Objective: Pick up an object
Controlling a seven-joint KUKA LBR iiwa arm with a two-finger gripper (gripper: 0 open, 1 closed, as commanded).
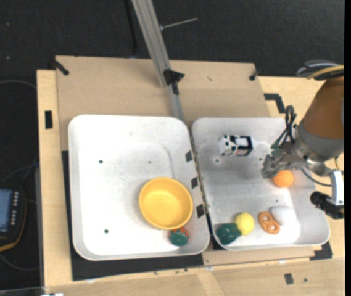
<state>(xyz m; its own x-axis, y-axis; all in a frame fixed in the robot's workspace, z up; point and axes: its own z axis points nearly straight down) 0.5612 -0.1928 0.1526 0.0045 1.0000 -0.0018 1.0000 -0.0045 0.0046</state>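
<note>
Currently in the approach step: tool low in the right white bin, beside the small round orange ball; its grip cannot be told. Next: centre over the ball. Black-and-white toy and orange ring near; bin's right wall crowds.

1. Both bins, the left bin and the right bin, are white.
2. The bowl is yellow.
3. A small ball is orange.
4. A black-and-white patterned toy.
5. A yellow ball beside a dark green piece.
6. The arm is grey with an orange band.
</note>
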